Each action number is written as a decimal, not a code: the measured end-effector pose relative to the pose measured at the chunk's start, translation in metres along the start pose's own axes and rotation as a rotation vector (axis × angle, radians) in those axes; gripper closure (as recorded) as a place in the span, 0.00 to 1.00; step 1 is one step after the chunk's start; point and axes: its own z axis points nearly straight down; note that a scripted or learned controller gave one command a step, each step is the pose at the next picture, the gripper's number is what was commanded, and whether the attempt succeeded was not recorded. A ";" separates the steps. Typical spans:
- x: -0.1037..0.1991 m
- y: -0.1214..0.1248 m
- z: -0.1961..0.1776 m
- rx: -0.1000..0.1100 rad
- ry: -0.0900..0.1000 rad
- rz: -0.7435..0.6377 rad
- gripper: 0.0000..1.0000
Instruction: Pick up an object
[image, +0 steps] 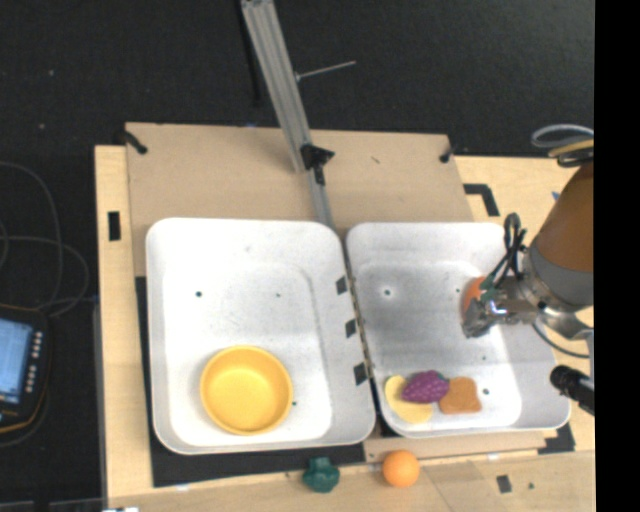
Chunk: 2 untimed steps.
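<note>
The gripper (478, 318) hangs over the right side of the right bin (420, 260), with the arm coming in from the right. A small orange-red patch (469, 293) shows against the gripper's left side; I cannot tell whether it is a separate object or part of the tool. Along the front of the right bin lie a purple bunch of grapes (427, 384), a pale yellow piece (402, 398) partly under the grapes, and an orange-brown piece (461, 397). They sit below and to the left of the gripper, apart from it.
A yellow bowl (246, 388) sits at the front of the left bin (240, 260). On the bench in front of the bins lie an orange ball (400, 468) and a small green object (320, 476). A metal pole (285, 90) slants down from the back to between the bins.
</note>
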 end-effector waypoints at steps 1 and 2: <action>0.062 0.003 0.002 0.003 0.003 -0.004 1.00; 0.113 0.003 -0.013 0.001 0.003 -0.005 1.00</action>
